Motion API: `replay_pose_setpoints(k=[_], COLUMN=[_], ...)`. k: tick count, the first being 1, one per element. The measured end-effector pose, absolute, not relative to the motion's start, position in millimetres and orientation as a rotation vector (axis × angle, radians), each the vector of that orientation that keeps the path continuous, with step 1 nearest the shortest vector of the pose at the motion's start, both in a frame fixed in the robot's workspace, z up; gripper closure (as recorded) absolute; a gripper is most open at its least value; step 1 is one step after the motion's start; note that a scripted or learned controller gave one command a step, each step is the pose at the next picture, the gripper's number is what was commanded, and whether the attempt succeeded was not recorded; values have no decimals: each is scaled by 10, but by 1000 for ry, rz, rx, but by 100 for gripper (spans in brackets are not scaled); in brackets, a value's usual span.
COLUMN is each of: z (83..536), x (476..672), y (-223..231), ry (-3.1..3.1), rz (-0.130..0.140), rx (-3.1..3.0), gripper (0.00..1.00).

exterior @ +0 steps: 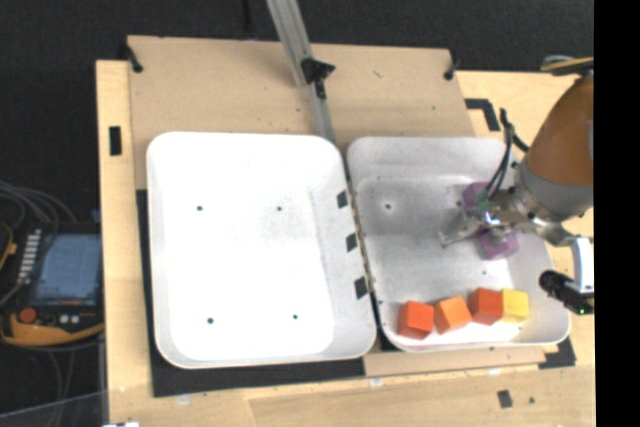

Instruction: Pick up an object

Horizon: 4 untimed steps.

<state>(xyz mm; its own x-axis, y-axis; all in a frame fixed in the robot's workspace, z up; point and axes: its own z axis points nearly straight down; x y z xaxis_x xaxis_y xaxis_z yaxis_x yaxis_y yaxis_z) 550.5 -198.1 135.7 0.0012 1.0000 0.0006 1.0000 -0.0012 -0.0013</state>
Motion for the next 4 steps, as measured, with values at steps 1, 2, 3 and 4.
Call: replay_pose_setpoints(k=[1,2,3,4], z=[1091,1190,1709,2073], x=[5529,5538,5510,5527], y=[-1956,-1959,-2071,-2087], ry=[-2225,-2219,-2219,-2229], rz=[-9,-14,-4,-5], rx=[-2218,-2225,-2234,-2223], gripper=[0,100,100,100])
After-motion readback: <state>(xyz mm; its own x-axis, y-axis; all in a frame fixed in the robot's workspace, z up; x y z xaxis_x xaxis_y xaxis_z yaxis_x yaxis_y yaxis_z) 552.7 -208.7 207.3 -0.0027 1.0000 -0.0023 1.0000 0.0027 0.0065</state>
